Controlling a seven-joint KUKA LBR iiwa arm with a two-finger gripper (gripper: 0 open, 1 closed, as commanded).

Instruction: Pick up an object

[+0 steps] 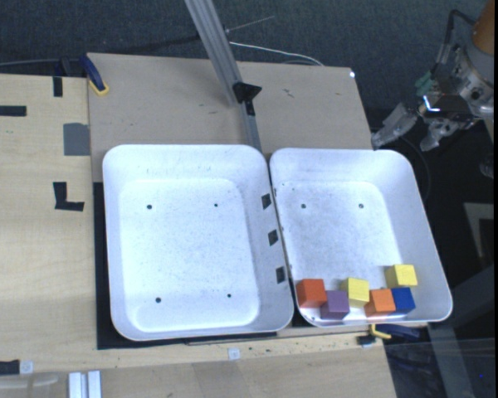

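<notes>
End effector (pixel 417 128) upper right, seemingly spread apart, blurred; right bin (pixel 419 214) holds coloured blocks (pixel 357 293) along its lower edge.

bins (pixel 183 160): white (finely speckled) | blocks (pixel 355 293): two orange, two yellow, purple, blue | bench (pixel 33 156): tan

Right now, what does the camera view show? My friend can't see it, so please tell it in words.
Two white bins sit side by side on a bench; the right bin holds small blocks along its near edge: two orange, two yellow, one purple, one blue. The gripper hangs beyond that bin's far right corner, carrying nothing.
</notes>
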